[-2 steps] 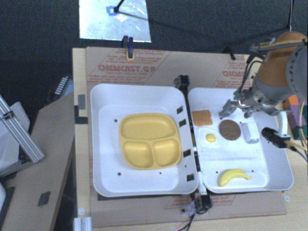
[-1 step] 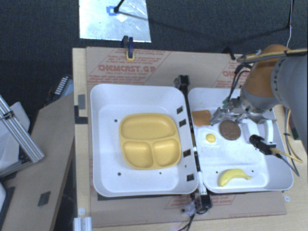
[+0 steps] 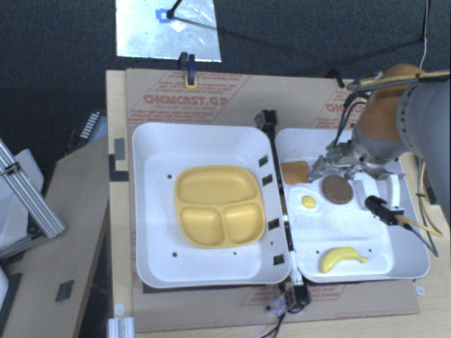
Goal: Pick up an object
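A brown cardboard-covered bench [image 3: 211,97] is seen from above, bearing two shallow white plastic bins side by side. The left bin [image 3: 151,210] is occupied by a large yellow plastic tray with three compartments [image 3: 215,205], set near its middle. The right bin [image 3: 409,259] holds the smaller pieces, spread apart, probably so that each can be reached singly. A grey robot arm with an orange band [image 3: 394,115] is extended over the right bin's far edge from the right. A yellow toy banana [image 3: 342,258] is laid near the near edge. A tan square slice like toast [image 3: 295,172] is placed by the bin's left wall, toward the far edge. A round brown disc like a patty [image 3: 337,189] is set just beside it, and a small yellow-and-white piece like an egg [image 3: 308,203] lies nearby. The metal two-finger gripper [image 3: 338,162] is lowered just above the brown disc, apparently the chosen object; whether it is apart or together cannot be told, and nothing is seen held.
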Controlling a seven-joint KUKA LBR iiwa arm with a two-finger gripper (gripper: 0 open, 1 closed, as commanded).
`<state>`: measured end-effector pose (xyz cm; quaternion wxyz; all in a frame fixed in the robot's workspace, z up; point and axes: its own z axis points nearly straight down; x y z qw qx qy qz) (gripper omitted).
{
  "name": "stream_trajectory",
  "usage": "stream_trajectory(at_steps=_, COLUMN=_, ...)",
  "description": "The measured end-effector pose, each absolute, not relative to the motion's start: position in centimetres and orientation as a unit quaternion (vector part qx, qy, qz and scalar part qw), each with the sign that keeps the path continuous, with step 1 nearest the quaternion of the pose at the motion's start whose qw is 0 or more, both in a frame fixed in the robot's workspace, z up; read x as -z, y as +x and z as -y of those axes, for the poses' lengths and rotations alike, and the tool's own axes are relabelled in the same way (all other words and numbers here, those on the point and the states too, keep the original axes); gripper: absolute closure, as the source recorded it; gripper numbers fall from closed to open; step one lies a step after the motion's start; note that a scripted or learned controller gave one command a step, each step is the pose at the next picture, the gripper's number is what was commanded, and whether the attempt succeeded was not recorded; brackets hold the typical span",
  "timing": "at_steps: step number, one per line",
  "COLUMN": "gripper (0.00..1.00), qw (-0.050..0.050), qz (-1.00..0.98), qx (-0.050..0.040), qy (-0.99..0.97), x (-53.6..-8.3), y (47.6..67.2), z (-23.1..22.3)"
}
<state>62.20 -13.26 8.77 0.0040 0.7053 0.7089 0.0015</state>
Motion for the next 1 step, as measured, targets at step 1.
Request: stream_trajectory(at_steps=1, gripper=1.00, qw=0.007, qz=-0.709, qx=-0.0029, qy=0.705, x=-10.02, y=62.38, z=13.35)
